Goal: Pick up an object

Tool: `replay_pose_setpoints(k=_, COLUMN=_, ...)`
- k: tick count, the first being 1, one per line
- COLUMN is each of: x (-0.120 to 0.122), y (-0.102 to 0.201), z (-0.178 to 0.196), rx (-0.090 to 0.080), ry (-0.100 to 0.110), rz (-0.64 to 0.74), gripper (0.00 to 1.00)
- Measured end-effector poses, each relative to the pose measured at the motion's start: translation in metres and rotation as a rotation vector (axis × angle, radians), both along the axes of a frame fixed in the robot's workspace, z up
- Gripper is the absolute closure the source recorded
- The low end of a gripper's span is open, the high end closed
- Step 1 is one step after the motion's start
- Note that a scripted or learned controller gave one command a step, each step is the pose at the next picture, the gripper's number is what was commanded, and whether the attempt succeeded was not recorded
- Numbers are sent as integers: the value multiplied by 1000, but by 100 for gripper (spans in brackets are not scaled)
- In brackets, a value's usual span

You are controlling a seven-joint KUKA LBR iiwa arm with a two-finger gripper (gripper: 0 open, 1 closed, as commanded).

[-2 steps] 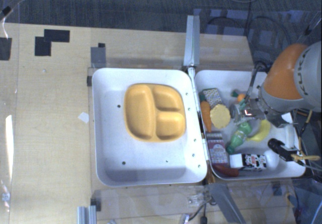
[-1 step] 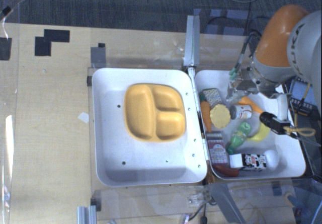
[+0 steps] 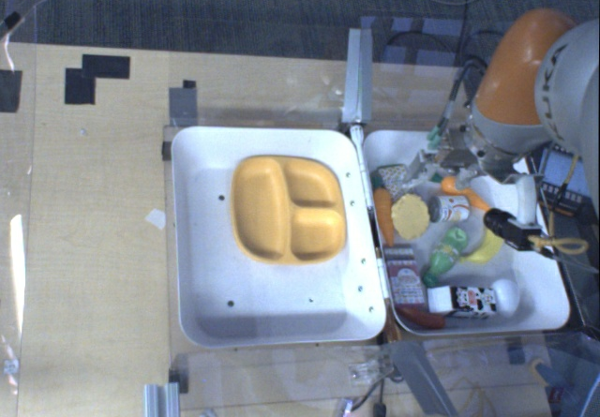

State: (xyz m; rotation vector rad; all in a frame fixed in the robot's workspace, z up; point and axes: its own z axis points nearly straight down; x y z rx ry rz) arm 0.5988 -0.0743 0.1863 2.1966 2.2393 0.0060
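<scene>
Left bin: holds a yellow divided tray, upside down, near the middle.
Right bin: crowded with small items.
Contents, right bin: orange carrot along left wall; round yellow disc; green bottle; yellow banana; white black-patterned bottle at front.
Arm: grey, orange band, over right bin's far side.
Gripper: low above items.

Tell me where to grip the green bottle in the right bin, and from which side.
Take the green bottle across its middle, coming straight down. It lies tilted on its side; its long flanks look the most open, though the yellow banana crowds one side, so the fingers may have little room.
</scene>
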Motion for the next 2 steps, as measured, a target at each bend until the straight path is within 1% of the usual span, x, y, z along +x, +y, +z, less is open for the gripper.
replay_pose_setpoints(k=1, x=-19, y=65, z=-1, rx=2, ry=3, rz=-140, gripper=0)
replay_pose_setpoints(k=2, x=-56, y=18, z=87, rx=2, ry=1, rz=-282, gripper=0)
